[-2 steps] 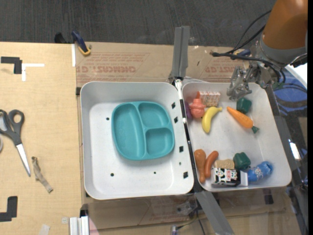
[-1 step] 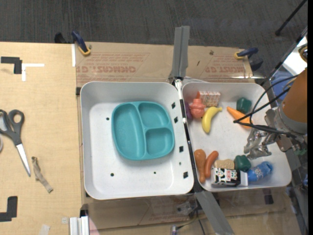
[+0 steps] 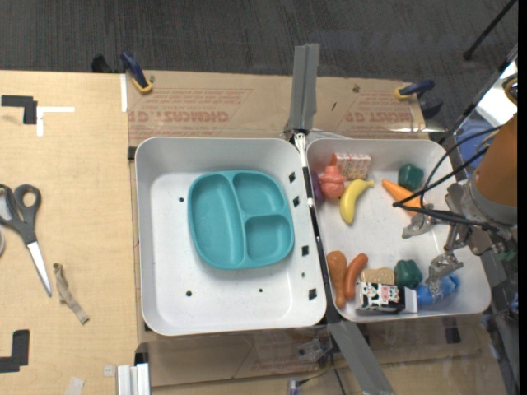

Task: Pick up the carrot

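The carrot (image 3: pixel 396 192) is a small orange piece lying in the right bin (image 3: pixel 372 146), toward its far right, just below a dark green vegetable (image 3: pixel 410 175). My gripper (image 3: pixel 431 246) hangs over the right side of that bin, nearer the camera than the carrot and a little to its right. Its two metal fingers (image 3: pixel 416 226) are spread apart, with bare bin floor between them and nothing held. The orange-banded arm comes in from the right edge.
The right bin also holds a banana (image 3: pixel 352 200), a pink toy (image 3: pixel 331 181), a wafer block (image 3: pixel 353 164), two sausages (image 3: pixel 346 273), a cow-print carton (image 3: pixel 380 296), a green piece (image 3: pixel 408 271) and a blue item (image 3: pixel 436 290). A teal divided plate (image 3: pixel 241 219) lies in the left bin. Scissors (image 3: pixel 26 225) rest on the bench.
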Tool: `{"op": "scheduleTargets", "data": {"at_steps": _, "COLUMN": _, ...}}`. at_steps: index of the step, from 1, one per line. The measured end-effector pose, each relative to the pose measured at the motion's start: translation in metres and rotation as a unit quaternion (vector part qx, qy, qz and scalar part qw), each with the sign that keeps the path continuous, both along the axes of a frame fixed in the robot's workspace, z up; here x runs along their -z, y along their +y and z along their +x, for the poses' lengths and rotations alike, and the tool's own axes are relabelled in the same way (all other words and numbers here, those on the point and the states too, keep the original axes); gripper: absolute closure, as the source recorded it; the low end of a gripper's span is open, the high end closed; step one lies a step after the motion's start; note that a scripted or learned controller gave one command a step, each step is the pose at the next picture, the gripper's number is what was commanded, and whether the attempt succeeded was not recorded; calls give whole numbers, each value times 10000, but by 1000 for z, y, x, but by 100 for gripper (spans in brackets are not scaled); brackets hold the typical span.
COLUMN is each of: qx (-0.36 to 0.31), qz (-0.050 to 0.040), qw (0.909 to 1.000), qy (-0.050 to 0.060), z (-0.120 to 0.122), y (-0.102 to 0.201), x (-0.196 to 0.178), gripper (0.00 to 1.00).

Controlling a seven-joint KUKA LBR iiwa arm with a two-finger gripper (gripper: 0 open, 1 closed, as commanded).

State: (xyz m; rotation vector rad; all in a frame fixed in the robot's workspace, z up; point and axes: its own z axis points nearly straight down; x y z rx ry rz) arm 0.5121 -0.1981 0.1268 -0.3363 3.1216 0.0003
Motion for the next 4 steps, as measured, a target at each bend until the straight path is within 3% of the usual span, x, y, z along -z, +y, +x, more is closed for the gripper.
{"op": "scheduleTargets", "data": {"at_steps": 1, "qx": -549, "qz": -1, "qw": 9985, "qy": -22, "z": 113, "y": 15, "x": 33, "gripper": 0}}
{"op": "scheduleTargets", "data": {"at_steps": 2, "qx": -535, "qz": -1, "qw": 9986, "qy": -59, "z": 115, "y": 15, "x": 22, "gripper": 100}}
{"op": "scheduleTargets", "data": {"at_steps": 3, "qx": -47, "qz": 0, "qw": 10000, "qy": -12, "z": 88, "y": -24, "x": 9, "gripper": 100}}
{"op": "scheduleTargets", "data": {"at_steps": 4, "qx": 516, "qz": -1, "qw": 9987, "qy": -13, "z": 7, "y": 21, "x": -106, "gripper": 100}}
